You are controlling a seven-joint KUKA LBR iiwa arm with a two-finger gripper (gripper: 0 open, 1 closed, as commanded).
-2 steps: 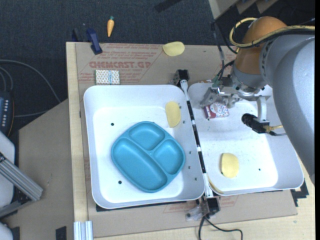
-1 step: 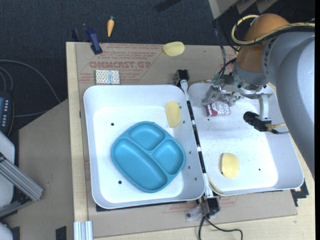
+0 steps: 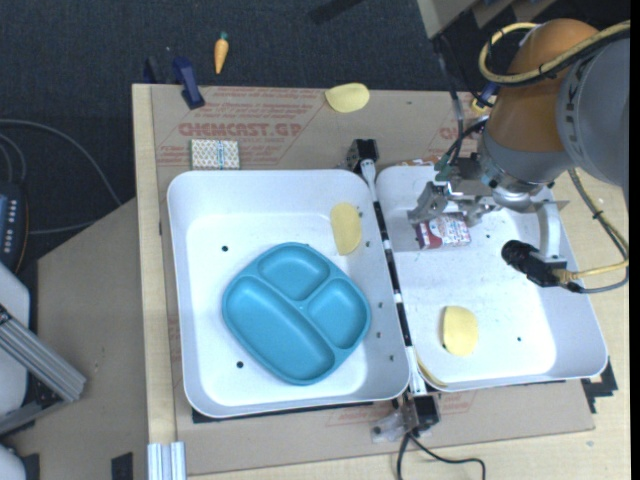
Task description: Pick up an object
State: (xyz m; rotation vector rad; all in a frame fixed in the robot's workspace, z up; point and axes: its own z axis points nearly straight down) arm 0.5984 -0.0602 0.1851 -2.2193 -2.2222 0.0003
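A small red and white packet lies in the back left part of the right bin. My gripper hangs directly over the packet's far edge, very close to it or touching it, with the grey and orange arm behind it to the right. A yellow oval piece lies near the same bin's front. In the left bin sit a blue divided plate and another yellow piece that leans on the right wall.
A black cable end hangs from the arm over the right bin. On the bench behind the bins lie a yellow piece, a patterned packet and a blue object. A black clip sits at the bins' shared back corner.
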